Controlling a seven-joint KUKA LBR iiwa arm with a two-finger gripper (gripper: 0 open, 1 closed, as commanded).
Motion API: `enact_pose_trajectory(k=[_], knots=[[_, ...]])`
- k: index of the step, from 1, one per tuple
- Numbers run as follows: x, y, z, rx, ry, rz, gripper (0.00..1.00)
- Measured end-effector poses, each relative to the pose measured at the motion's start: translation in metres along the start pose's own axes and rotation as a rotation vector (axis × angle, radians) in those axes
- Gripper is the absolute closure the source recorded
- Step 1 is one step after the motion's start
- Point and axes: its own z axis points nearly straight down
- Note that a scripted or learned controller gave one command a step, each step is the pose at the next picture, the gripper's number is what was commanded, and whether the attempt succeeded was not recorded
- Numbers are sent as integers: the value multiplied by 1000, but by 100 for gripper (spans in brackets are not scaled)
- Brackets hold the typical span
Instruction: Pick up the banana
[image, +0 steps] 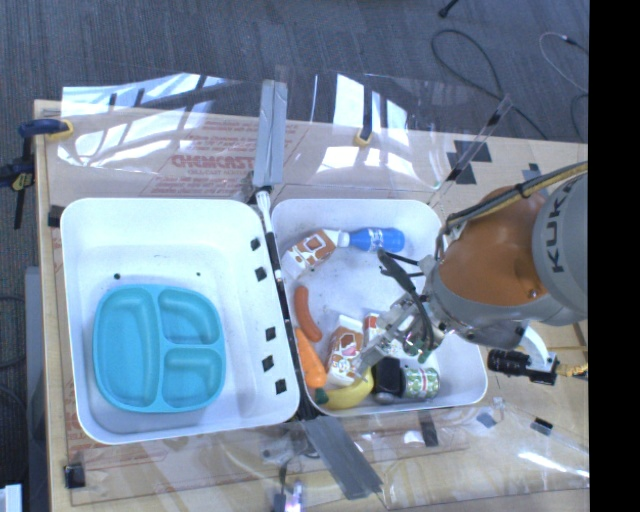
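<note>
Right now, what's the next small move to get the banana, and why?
Probably shift the two-finger gripper toward the bin's near-left corner and lower it. The yellow curved banana lies there against the front wall of the right white bin, beside the orange carrot; the gripper sits above and right of it, with nothing between its fingers.

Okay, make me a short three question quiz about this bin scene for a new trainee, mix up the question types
1. True or false: the tray lies in the right bin.
2. Which lies nearest the banana? A) bottle B) carrot C) tray
3. Fill in: the gripper hangs over the ____ bin.

Key: 1 false, it lies in the left bin; 2 B; 3 right.
</note>
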Motion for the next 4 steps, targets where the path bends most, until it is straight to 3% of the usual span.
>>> enact_pose_trajectory(k=[1, 2, 3, 4], knots=[[-8, 0, 48, -8, -15, -38, 0], [-12, 0, 47, -8, -23, -451, 0], [-20, -19, 40, -1, -3, -486, 0], [5, 5, 13, -1, -1, -546, 0]])
